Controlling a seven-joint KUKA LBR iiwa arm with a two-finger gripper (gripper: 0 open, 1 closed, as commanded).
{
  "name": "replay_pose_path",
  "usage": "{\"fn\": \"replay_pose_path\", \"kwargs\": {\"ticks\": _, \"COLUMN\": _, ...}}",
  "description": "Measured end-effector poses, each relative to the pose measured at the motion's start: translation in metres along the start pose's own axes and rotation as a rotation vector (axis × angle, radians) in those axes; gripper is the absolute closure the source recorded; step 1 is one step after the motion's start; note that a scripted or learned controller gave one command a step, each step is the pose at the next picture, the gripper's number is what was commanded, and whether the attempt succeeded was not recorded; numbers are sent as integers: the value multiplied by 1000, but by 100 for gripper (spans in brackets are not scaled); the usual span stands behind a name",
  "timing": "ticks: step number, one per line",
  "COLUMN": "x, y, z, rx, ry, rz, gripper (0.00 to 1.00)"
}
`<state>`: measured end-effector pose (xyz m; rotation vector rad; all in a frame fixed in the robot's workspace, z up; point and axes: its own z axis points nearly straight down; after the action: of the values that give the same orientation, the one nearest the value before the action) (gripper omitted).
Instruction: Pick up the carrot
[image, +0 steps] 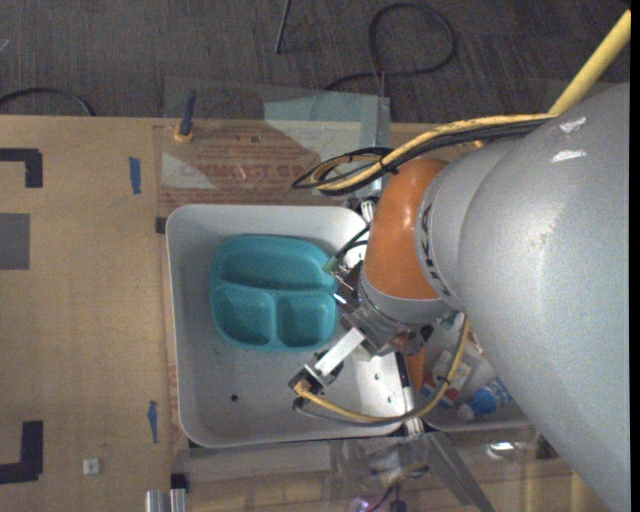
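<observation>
The grey arm with its orange band covers the right half of the view. Under the wrist, my gripper (398, 347) hangs over the inner edge where the two bins meet, and most of it is hidden by the arm. A strip of orange (438, 364), which looks like the carrot, shows in the right bin just right of the gripper, between the wrist and a yellow cable. Most of that orange thing is covered, and I cannot tell whether the gripper touches it.
A teal divided plate (272, 292) lies in the left white bin (200, 330), close to the wrist. A blue thing (486, 400) and small red bits (452, 396) lie in the right bin near its front. The tan bench (80, 300) stretches to the left.
</observation>
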<state>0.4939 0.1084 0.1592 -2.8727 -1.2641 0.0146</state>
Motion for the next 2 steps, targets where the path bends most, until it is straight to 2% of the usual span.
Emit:
{"fn": "replay_pose_path", "kwargs": {"ticks": 1, "x": -72, "y": 59, "z": -22, "rx": 0, "ry": 2, "rz": 60, "gripper": 100}}
{"fn": "replay_pose_path", "kwargs": {"ticks": 2, "x": -33, "y": 19, "z": -106, "rx": -3, "ry": 1, "rz": 116, "gripper": 100}}
